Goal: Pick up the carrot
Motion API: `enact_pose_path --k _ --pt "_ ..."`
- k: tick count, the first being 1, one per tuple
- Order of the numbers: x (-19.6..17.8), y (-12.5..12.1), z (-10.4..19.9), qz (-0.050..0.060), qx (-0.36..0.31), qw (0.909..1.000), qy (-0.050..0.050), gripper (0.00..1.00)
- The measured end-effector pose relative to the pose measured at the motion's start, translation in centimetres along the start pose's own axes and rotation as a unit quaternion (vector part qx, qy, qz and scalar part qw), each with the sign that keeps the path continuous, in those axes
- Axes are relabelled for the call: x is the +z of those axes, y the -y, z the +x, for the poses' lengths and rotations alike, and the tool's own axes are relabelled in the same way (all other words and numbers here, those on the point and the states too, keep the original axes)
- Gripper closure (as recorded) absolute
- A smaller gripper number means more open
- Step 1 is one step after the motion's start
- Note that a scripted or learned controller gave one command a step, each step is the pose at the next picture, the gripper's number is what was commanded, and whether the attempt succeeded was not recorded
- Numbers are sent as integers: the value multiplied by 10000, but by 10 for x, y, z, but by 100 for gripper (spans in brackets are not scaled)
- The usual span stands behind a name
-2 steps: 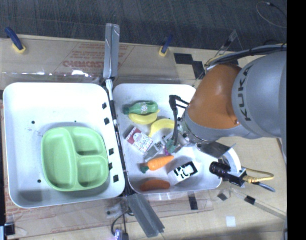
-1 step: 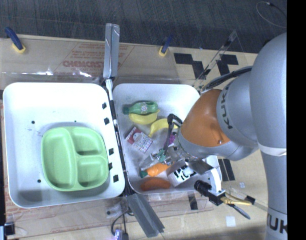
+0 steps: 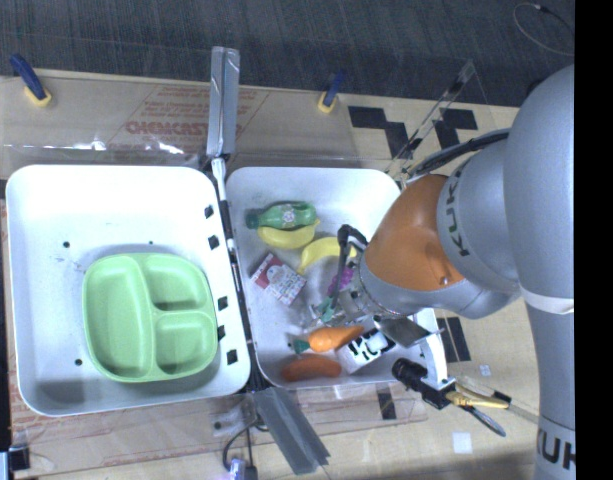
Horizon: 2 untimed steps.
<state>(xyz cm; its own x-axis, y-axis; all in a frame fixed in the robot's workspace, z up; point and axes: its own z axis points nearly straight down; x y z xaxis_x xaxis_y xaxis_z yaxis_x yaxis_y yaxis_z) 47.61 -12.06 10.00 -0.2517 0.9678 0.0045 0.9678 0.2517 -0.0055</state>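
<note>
- Over the right bin (image 3: pixel 286 180) hangs the grey arm (image 3: pixel 546 198), its orange band (image 3: pixel 411 243) above the wrist; the arm comes in from the right and bends down toward the bin's near right part
- the tool (image 3: pixel 344 313) sits low among the things in that bin, close above the carrot; whether its fingers are apart or together cannot be told, as the wrist covers them
- the carrot (image 3: pixel 331 339), orange with a green tip at its left end, lies on the bin floor near the front wall, aslant, just below the tool
- a reddish sausage-shaped thing (image 3: pixel 309 369) lies just in front of the carrot, along the front wall
- a white pack with black print (image 3: pixel 368 346) lies at the carrot's right end, touching it
- a green bottle (image 3: pixel 286 214) and a yellow banana (image 3: pixel 289 236) lie together toward the back of the bin; a second yellow piece (image 3: pixel 319 254) lies beside them
- a small red and white packet (image 3: pixel 278 279) lies in the middle left of the bin
- the left bin (image 3: pixel 46 208) holds a light green divided tray (image 3: pixel 146 318) with three sections
- both bins stand side by side on the worktop (image 3: pixel 116 103)
</note>
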Motion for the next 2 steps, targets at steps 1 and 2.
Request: enact_pose_path --k 1,2 --pt "0 0 0 0 -2 10000 1 0" --pt "-9 0 1 9 -25 10000 -7 100"
